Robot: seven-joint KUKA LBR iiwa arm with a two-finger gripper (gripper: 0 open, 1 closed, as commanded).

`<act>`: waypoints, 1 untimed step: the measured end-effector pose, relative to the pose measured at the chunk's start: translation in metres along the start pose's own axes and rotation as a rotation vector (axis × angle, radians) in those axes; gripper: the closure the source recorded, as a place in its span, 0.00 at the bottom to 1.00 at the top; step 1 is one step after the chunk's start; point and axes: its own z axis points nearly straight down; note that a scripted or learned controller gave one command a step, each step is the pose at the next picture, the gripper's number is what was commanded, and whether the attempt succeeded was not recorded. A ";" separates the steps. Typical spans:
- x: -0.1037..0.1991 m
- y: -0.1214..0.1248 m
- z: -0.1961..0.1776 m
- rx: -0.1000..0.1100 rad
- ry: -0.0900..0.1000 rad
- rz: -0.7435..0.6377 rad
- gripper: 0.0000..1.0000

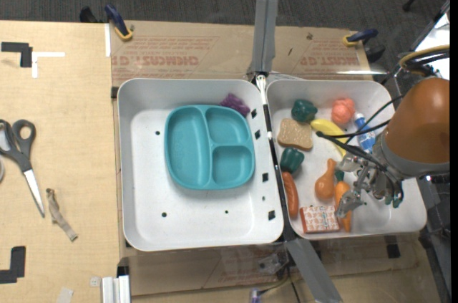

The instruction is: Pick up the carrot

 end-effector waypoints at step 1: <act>-0.003 0.002 -0.010 -0.002 -0.008 -0.004 1.00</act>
